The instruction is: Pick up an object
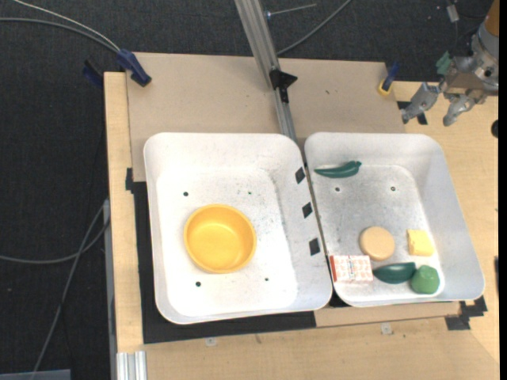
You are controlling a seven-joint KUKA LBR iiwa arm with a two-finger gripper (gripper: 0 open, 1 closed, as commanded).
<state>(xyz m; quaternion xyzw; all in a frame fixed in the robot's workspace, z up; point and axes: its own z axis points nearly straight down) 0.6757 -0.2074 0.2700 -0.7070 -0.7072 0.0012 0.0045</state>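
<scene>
The gripper [437,107] hangs beyond the right bin [451,192], fingers spread, grasping nothing. Inside lie a green pepper [338,168], tan disc [377,242], yellow block [420,242], red-white packet [350,268], dark green piece [394,272] and green lump [425,280]; a yellow bowl [220,237] sits in the left bin [166,212]

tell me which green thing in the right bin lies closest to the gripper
The long dark green piece at the bin's far edge; the other two green things sit at the near edge.
</scene>
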